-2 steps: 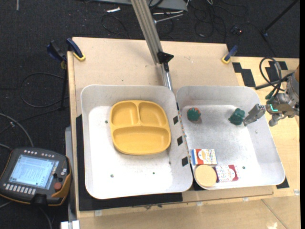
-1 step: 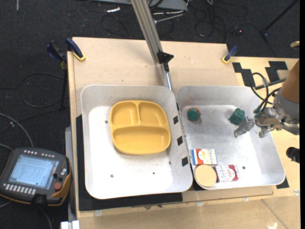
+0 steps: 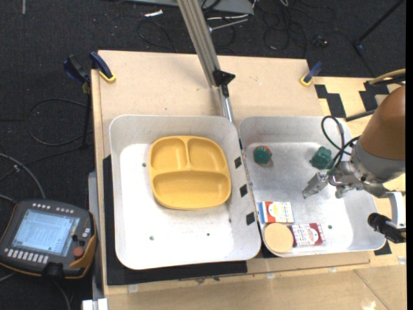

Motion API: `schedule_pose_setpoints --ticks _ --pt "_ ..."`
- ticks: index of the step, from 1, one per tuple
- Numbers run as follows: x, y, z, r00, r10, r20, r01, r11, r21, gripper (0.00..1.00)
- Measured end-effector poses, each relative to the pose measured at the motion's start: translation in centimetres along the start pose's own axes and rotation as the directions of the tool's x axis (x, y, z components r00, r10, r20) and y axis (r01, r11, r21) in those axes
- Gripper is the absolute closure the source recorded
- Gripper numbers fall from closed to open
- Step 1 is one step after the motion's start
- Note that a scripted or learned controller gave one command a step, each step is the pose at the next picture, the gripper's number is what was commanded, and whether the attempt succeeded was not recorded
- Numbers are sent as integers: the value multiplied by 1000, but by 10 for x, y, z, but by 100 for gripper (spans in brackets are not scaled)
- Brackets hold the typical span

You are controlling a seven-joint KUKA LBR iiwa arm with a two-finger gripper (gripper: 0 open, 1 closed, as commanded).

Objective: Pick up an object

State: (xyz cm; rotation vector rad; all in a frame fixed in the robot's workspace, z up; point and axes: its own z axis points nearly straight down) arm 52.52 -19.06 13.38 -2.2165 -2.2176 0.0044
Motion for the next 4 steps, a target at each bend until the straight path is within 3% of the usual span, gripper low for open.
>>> schedule_pose_setpoints --ticks 1,2,3,4 --pt "0 1 39 1000 1 3 -1 1000 -7 0" --pt "0 2 27 1000 0 4 0 1000 -10 100" --pt "4 -6 -29 1000 -1 4 1 1000 -11 100" --pt "6 2 -74 1000 -3 5 3 1000 -12 100"
